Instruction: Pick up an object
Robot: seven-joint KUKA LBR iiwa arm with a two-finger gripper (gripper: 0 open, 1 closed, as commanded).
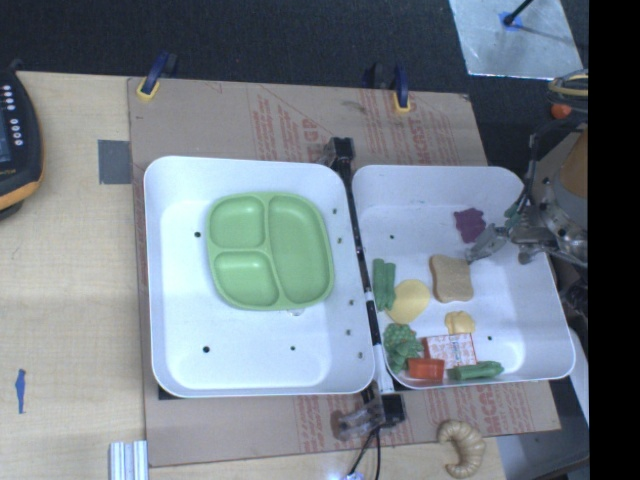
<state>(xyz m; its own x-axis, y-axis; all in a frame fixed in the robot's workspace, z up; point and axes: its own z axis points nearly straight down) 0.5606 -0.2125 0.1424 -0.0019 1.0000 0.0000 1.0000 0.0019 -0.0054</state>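
The right bin [520, 318] holds several toy foods: a purple piece [468, 223], a tan bread slice [451, 278], a yellow lemon [410, 300], a green pickle [383, 280], a small yellow piece [460, 322], a broccoli [402, 344], a red piece [425, 369], a green bean pod [476, 371] and a red-and-white packet [448, 348]. My gripper [500, 248] hangs over the bin's right side, just right of the purple piece and above the bread slice. It is open, with nothing between its fingers.
The left bin [180, 348] carries a green divided plate [270, 250]. A tan croissant [462, 446] lies on the bench in front of the right bin. A black-and-orange pendant [15, 138] sits at the far left. Clamps [400, 93] hold the cardboard at the back.
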